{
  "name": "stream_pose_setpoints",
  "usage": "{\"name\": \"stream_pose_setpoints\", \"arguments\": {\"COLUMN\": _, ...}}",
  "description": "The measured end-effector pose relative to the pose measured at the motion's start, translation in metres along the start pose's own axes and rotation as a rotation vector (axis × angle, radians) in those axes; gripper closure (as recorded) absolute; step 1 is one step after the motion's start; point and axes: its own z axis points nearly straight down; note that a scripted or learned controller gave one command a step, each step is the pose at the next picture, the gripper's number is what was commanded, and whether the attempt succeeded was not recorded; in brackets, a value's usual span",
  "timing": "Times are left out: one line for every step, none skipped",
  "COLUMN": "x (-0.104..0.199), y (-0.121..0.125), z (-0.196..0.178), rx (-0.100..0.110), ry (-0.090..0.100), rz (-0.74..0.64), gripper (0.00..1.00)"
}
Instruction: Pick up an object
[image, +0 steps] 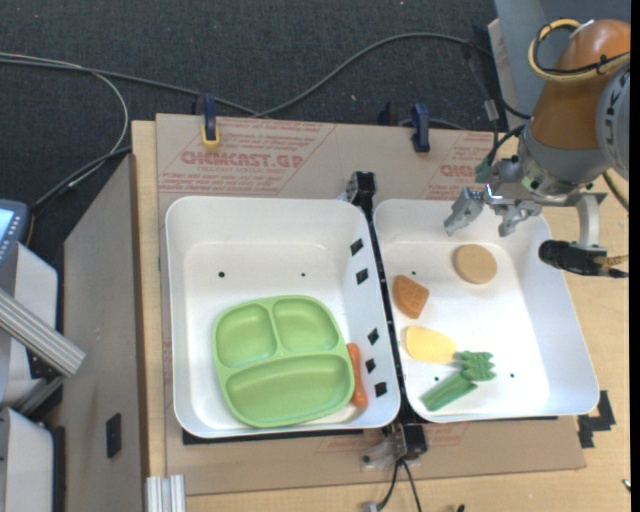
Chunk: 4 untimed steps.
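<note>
— What lies in the right bin (560, 330)?
— A round tan cookie (475, 264) near its far edge, flat and pale brown. An orange wedge (410, 296), a yellow piece (430, 344) and green stalks (460, 378) sit nearer the front.
— And the hand (487, 214)?
— Spread wide, pinching nothing, poised just beyond the cookie at the far rim.
</note>
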Motion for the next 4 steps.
{"name": "stream_pose_setpoints", "arguments": {"x": 0.005, "y": 0.007, "z": 0.046, "rx": 0.0, "ry": 0.0, "rz": 0.0, "gripper": 0.0}}
{"name": "stream_pose_setpoints", "arguments": {"x": 0.003, "y": 0.005, "z": 0.107, "rx": -0.004, "ry": 0.0, "rz": 0.001, "gripper": 0.0}}
{"name": "stream_pose_setpoints", "arguments": {"x": 0.003, "y": 0.007, "z": 0.093, "rx": -0.01, "ry": -0.001, "rz": 0.001, "gripper": 1.0}}
{"name": "stream_pose_setpoints", "arguments": {"x": 0.004, "y": 0.005, "z": 0.049, "rx": -0.011, "ry": -0.002, "rz": 0.001, "gripper": 1.0}}
